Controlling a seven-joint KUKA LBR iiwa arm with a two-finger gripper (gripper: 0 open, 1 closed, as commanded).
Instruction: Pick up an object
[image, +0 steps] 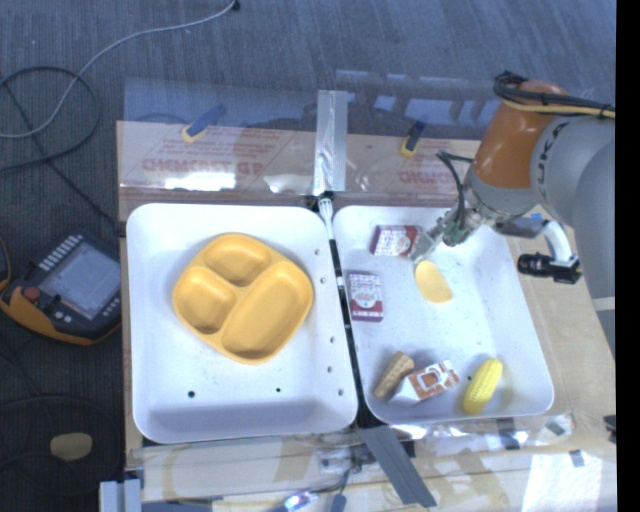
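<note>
Nearest, along the right bin's near edge, lie a brown roll, a small orange-and-white carton and a yellow corn cob. Farther in sit a red packet, a second red packet and a pale yellow chip. The gripper hangs just above that chip — whether its fingers are spread or pressed together I cannot tell. A yellow divided plate fills the left bin.

Claw tips too small/blurred to read; arm cut off at right edge.
</note>
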